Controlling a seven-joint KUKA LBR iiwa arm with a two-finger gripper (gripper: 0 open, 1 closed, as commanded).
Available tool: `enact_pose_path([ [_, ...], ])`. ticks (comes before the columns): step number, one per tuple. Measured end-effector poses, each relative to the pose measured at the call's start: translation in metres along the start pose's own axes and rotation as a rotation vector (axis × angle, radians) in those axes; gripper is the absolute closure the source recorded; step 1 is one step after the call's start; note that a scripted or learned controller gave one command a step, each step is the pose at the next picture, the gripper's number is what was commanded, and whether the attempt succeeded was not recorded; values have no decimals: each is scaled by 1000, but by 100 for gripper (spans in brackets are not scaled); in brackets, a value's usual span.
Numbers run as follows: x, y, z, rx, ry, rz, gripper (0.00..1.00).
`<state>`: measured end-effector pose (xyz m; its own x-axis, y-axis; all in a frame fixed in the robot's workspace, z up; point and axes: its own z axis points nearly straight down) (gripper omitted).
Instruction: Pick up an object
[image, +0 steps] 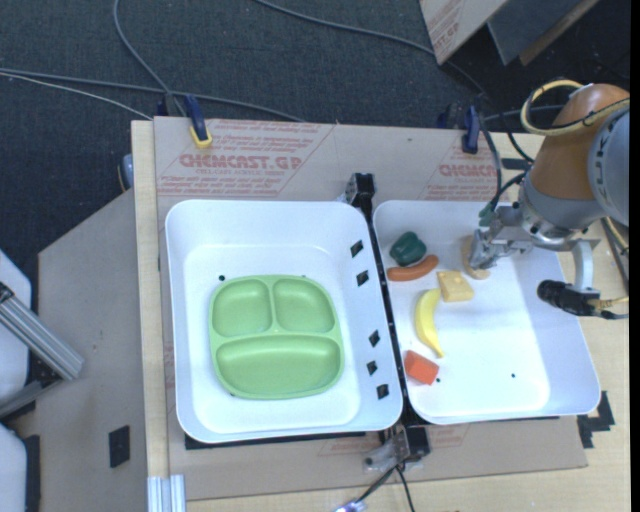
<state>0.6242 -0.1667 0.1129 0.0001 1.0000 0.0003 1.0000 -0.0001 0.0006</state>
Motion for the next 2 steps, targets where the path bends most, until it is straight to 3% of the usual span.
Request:
enact_pose_path([
  [2, -8, 4, -112, -7, -3, -1, 100],
])
